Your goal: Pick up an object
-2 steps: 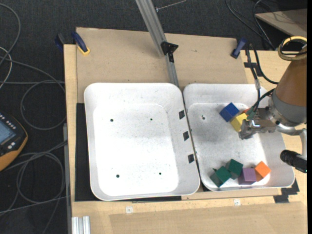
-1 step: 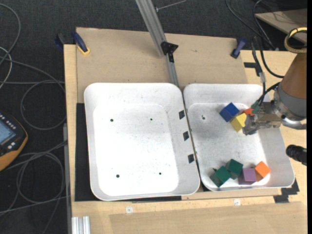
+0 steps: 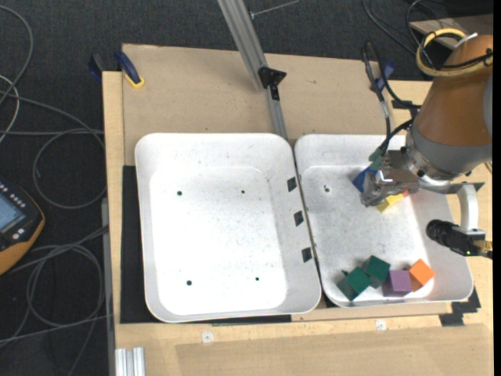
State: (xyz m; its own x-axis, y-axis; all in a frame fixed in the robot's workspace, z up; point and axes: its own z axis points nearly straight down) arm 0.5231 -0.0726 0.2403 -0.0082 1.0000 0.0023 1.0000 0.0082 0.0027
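1. Reaching down into the right bin (image 3: 438, 288), the gripper (image 3: 381, 194) sits low by the bin's far side, right over two small blocks.
2. I cannot tell if the gripper is apart or together, because the arm (image 3: 454, 116) hides it from above.
3. A yellow block (image 3: 389, 203) peeks out under the gripper on the near side. A blue block (image 3: 360, 181) peeks out on its left. Both are touching or nearly touching the gripper, and I cannot tell if either one is held.
4. What could go wrong: the two blocks are very close to each other. The gripper might pinch just a corner of one, and the block could slip out when the arm goes up.
5. It might also push one block away and grab nothing.
6. Both blocks could get squeezed together, and then one could drop.
7. The blocks are near the bin's far wall, so a pushed block could get stuck against it.
8. How the blocks look: they are small, with flat sides and bright colours. They look hard and light, so they should be easy to lift if pinched in the middle.
9. More blocks sit in the near corner of the same bin: two green blocks (image 3: 365, 276), a purple block (image 3: 400, 280) and an orange block (image 3: 421, 272). They are bunched up and well apart from the gripper.
10. The left bin (image 3: 219, 218) is next to the right bin on the desk (image 3: 196, 84).
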